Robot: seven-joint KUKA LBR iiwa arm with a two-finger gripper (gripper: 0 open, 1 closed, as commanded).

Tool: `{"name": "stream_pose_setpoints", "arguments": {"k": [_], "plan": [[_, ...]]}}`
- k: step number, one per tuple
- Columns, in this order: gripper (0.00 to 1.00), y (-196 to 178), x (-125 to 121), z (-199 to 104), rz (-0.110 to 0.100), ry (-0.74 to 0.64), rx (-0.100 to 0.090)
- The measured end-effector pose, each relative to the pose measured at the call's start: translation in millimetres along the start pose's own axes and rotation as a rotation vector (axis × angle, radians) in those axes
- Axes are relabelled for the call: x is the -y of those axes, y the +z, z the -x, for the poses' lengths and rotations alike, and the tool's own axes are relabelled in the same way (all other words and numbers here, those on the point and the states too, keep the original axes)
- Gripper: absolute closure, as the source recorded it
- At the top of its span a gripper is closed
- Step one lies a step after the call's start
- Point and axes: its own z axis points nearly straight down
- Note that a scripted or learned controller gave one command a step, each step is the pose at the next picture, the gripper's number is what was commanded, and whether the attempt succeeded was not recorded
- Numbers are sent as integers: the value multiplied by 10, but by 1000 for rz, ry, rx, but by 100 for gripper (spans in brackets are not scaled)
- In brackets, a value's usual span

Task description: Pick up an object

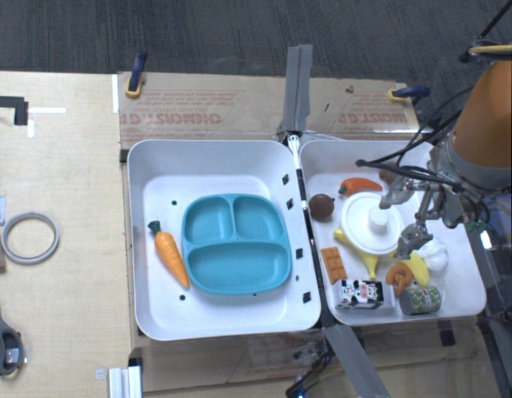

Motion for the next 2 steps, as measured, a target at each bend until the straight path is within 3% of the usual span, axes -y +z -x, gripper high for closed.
{"name": "stream_pose_setpoints", "arguments": {"k": [1,2], "plan": [[0,1140,22,-93,-3,92,23],[0,1172,-86,-198,-15,106,56]]}}
